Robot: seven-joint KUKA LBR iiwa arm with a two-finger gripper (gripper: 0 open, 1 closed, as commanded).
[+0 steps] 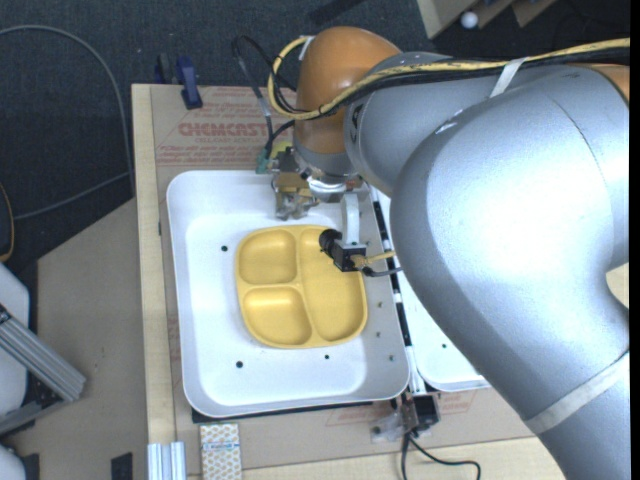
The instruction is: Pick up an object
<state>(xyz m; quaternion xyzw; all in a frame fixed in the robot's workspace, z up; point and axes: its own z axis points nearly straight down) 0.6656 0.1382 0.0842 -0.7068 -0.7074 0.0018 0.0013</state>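
Your yellow plastic three-compartment tray (298,288) lies flat at the centre of the white left bin (200,298). The gripper (293,200) sits at the tray's upper rim; whether it's clenched, I cannot tell. Pinch that raised rim squarely before lifting.

Below me a white bin (200,298) rests on a wooden bench (150,268) printed with red lettering (215,133). A blue clamp (188,80) grips the bench's far edge, and dark carpet (70,118) crossed by a thin cable (105,58) lies beyond.

Bulky grey arm (500,218), orange wrist band (335,63), yellow cable (480,65) alongside.
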